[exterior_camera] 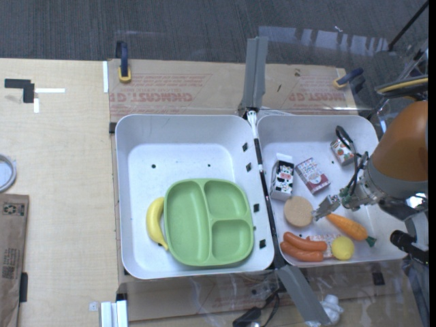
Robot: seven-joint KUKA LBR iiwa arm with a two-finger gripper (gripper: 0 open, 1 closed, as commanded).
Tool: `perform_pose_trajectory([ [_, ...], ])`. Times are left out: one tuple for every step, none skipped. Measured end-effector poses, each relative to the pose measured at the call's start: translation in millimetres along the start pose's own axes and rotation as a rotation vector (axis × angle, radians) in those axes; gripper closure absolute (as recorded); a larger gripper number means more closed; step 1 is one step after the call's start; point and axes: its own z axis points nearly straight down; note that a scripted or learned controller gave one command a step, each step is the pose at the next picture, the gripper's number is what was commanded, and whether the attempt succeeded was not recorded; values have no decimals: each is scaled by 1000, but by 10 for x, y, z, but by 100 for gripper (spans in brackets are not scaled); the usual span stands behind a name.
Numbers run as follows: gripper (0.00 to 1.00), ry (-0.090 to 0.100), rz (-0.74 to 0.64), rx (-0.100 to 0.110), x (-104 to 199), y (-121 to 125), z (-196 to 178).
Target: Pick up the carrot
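1. 2 shallow white bins sit side by side on the bench: the left bin (pixel 129 182) and the right bin (pixel 310 131).
2. The arm (pixel 409 145), grey with its orange band, comes in over the right bin's right edge, and the gripper (pixel 328 208) hangs low above that bin's front half.
3. The gripper sits just beside the carrot's left tip, between it and a round tan cookie-like disc (pixel 298 212); the 2 fingers look close together with nothing between them, though they are small and hard to read.
4. The carrot (pixel 349 226) lies on the floor of the right bin near its front right corner, orange, slanting down toward the right, with a small green stub at its lower end.
5. Just in front of the carrot, against the front wall, is a yellow lemon (pixel 343 248), and left of that a red-orange sausage pair (pixel 304 246).
6. Nearer the divider between the bins stands a small black-and-white carton (pixel 283 179), with a red-and-white packet (pixel 313 176) beside it.
7. Toward the back right corner lies a small box with a strawberry picture (pixel 342 151).
8. The left bin carries a green 3-compartment plate (pixel 208 220) at its front, and a banana (pixel 156 223) touches the plate's left rim.
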Motion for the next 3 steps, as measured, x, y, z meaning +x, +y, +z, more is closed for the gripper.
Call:
perform_pose_trajectory([
  [0, -1, -79, 0, -151, -80, -880],
  [0, -2, -187, -3, -207, -266, 140],
  [100, -1, -184, -3, -209, -265, 54],
])
